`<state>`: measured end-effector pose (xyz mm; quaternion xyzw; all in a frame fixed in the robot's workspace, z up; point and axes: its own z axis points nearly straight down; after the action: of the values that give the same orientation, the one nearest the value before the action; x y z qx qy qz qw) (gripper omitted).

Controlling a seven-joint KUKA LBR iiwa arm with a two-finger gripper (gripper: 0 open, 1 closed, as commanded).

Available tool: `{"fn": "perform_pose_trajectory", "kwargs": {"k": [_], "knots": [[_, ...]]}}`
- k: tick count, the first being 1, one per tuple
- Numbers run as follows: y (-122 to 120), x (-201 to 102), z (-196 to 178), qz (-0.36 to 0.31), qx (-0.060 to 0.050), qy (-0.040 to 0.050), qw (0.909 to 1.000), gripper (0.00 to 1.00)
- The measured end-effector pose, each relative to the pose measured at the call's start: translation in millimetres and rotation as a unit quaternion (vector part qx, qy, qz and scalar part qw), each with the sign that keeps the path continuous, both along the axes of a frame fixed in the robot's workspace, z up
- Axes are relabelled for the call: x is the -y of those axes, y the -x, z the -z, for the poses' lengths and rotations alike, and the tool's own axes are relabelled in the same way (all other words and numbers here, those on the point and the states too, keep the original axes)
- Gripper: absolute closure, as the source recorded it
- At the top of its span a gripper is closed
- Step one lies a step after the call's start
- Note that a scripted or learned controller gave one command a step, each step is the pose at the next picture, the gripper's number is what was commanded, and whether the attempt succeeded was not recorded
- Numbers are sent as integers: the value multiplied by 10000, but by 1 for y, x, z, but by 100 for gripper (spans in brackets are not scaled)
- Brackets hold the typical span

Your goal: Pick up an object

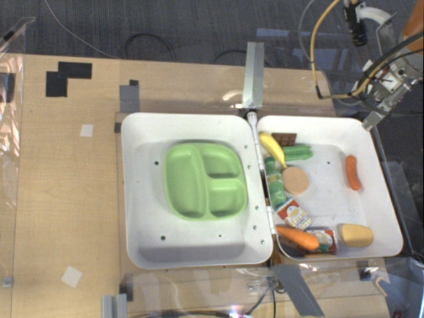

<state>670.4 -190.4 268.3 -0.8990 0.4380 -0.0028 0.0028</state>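
Gripper parked off-bin, upper right; objects untouched in right bin

Gripper (383,106) at far upper right of frame, just past the top right corner of the right bin (324,126), tilted down-left. Finger state: cannot tell, too small and cluttered by cables. Nothing seen held. Arm entering from the right edge, orange band (412,22) at the top right corner, yellow cable (322,13) looping up and over.

Objects all in right bin, below and left of the gripper, well apart from it. Sausage (353,173) nearest, lying alone toward the right wall, open floor all around. Banana (272,148), brown block (285,138) and green vegetable (298,153) bunched at upper left of that bin, against the divider wall. Tan round disc (295,180) just below them, touching the green pieces along the left wall. Small carton (293,212) lower, then carrot (297,237) tight in the bottom left corner. Yellow bread-like piece (356,234) near the bottom right wall.

Middle and upper right of right bin bare. Left bin (142,177) holding green divided tray (203,181), centred.
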Motion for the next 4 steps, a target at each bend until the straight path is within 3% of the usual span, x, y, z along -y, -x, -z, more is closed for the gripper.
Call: {"fn": "perform_pose_trajectory", "kwargs": {"k": [1,2,3,4], "knots": [[0,5,-14,-2190,3,28,9757,100],[0,13,8,-3366,-8,31,9416,100],[46,15,17,-3472,-15,33,9378,100],[45,14,17,-3483,-9,29,9374,0]]}}
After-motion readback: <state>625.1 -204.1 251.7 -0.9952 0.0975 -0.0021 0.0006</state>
